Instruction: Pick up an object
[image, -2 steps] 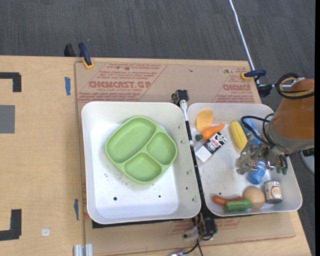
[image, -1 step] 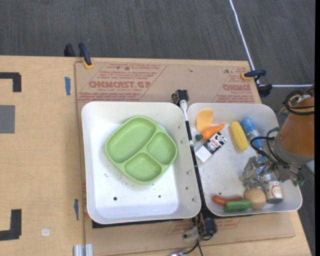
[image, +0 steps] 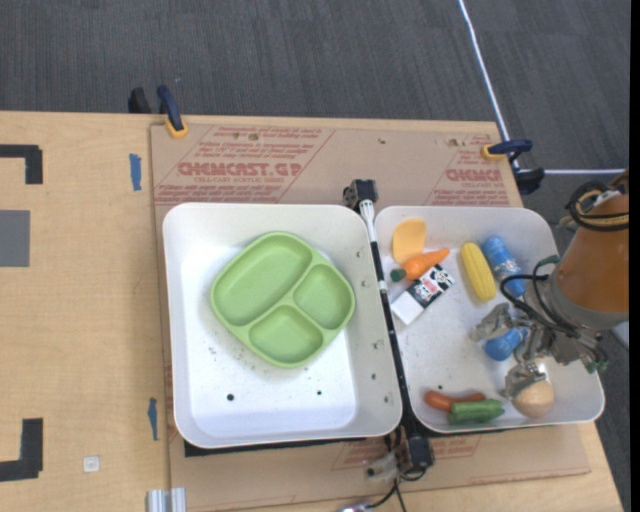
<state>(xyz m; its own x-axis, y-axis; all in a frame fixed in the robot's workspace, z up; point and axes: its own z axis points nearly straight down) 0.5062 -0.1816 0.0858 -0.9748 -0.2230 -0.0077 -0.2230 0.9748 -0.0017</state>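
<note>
the arm (image: 598, 262) enters from the right and reaches down into the right bin (image: 570, 415). the gripper (image: 522, 355) sits low over the bin's right half, just beside a small blue object (image: 503, 343) and just above a beige egg-shaped item (image: 535, 398). whether anything is clamped cannot be told; the gripper's state is unclear from this angle. also in the right bin: a corn cob (image: 477, 271), a blue bottle (image: 499, 254), a carrot (image: 424, 264), an orange slice-shaped piece (image: 408, 240), a black-and-white carton (image: 428, 288), and, near the front edge, a red pepper (image: 438, 401) touching a green vegetable (image: 476, 410). the left bin (image: 200, 400) holds a green divided plate (image: 283, 298).
</note>
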